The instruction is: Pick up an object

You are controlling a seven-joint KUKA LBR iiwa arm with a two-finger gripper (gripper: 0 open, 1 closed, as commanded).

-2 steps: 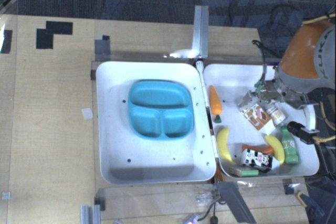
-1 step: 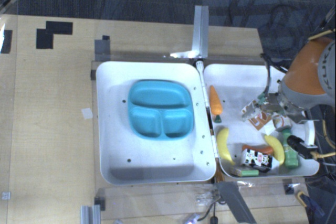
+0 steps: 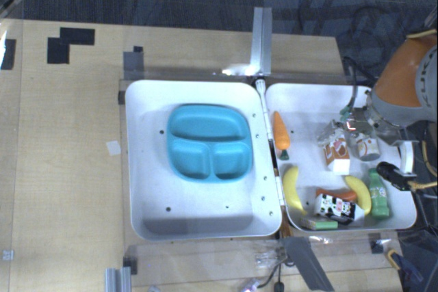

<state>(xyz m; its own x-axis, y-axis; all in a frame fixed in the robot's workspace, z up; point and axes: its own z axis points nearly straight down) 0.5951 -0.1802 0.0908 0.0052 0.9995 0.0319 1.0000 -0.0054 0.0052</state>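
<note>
Wooden bench (image 3: pixel 61 167) under two bins (image 3: pixel 147 147)

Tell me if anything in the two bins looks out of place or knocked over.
Nothing looks spilled or broken. The blue tray sits flat in the left bin. The right bin is a loose jumble: carrot, two bananas and a green bottle lying on their sides, which seems normal for picking.
</note>
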